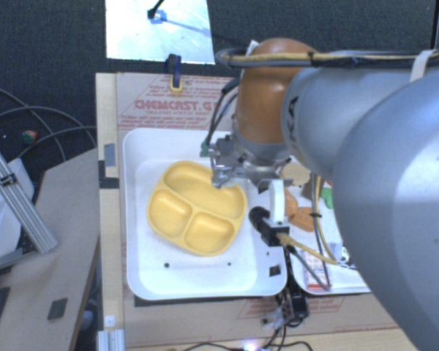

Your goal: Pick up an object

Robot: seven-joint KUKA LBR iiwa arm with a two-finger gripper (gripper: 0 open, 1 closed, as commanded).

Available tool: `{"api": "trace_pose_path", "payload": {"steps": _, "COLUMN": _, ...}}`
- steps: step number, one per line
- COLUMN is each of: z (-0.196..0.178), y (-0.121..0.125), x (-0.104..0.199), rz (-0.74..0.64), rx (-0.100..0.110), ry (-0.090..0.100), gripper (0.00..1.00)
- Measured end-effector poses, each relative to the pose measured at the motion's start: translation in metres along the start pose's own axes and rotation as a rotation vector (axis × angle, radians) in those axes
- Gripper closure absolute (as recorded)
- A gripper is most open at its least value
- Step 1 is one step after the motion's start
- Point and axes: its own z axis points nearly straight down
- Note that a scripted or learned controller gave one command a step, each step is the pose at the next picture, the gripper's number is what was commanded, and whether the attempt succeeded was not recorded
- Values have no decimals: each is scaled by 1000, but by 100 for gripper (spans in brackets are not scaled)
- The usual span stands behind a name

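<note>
A yellow divided plate [196,208] with three compartments lies in the left white bin [143,189]. My gripper [223,172] hangs over the plate's far right rim, just below the orange band of the wrist [267,93]. The fingertips reach down to the rim and their gap is hidden by the wrist and the metal body. The arm covers most of the right bin [336,280], where an orange-brown object [301,216] and a green and yellow object [326,196] peek out beside the arm.
A cardboard sheet [172,104] lies under the far ends of the bins, with a blue and yellow clamp [175,72] on it. A shiny plate [157,20] sits beyond. Cables [300,258] dangle between the bins. Metal rails [18,203] stand at left.
</note>
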Motion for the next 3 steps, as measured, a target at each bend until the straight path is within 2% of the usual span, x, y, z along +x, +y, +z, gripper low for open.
{"api": "trace_pose_path", "payload": {"steps": 1, "z": -78, "y": 78, "x": -8, "rz": 1, "rx": 1, "ry": -2, "gripper": 100}}
{"api": "trace_pose_path", "payload": {"steps": 2, "z": -43, "y": 91, "x": -90, "rz": 12, "rx": 16, "ry": -7, "gripper": 100}}
{"api": "trace_pose_path", "payload": {"steps": 3, "z": 18, "y": 110, "x": -143, "rz": 8, "rx": 18, "ry": -5, "gripper": 100}}
